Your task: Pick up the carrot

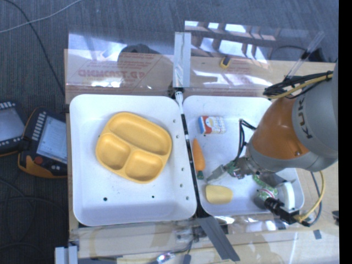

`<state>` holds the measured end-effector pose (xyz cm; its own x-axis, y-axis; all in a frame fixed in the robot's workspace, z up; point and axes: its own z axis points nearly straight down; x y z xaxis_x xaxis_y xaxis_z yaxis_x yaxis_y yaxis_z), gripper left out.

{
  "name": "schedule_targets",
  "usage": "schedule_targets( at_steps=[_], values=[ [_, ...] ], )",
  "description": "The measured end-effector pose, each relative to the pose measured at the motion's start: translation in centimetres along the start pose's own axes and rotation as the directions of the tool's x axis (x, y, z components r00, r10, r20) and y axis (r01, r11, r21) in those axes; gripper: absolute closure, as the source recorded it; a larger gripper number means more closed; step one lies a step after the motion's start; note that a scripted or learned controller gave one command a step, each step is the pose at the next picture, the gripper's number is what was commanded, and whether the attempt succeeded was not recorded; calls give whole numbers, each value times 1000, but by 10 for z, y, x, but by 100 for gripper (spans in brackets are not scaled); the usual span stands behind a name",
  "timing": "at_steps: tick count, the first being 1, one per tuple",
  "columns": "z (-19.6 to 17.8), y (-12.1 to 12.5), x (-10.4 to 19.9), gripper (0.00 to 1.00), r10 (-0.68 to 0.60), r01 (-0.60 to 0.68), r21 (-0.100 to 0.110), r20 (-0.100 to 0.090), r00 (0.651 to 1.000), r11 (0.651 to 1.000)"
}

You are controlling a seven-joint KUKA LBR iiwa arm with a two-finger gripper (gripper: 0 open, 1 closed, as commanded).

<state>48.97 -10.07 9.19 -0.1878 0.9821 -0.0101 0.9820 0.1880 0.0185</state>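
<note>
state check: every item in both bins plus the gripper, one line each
carrot: lying lengthwise against right bin's left wall, not gripped
gripper: low in right bin, tip beside carrot's lower end
yellow plate: flat in left bin, compartments bare
small carton: lying in right bin
yellow piece: resting on right bin floor

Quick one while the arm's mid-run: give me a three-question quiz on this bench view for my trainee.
1. True or false: the carrot lies in the right bin, against its left wall.
2. Which bin holds the yellow divided plate?
A. left
B. right
3. Fill in: the pale yellow item lies ____ the carrot in the picture.

Key:
1. True.
2. A, the left bin.
3. Below, slightly right. The gripper sits between them, carrot not between its fingers.
</note>
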Motion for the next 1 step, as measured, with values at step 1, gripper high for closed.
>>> schedule_targets(
  at_steps=[1],
  values=[
    [0,0,0,0,-64,64,-1,-1,998,998]
  ],
)
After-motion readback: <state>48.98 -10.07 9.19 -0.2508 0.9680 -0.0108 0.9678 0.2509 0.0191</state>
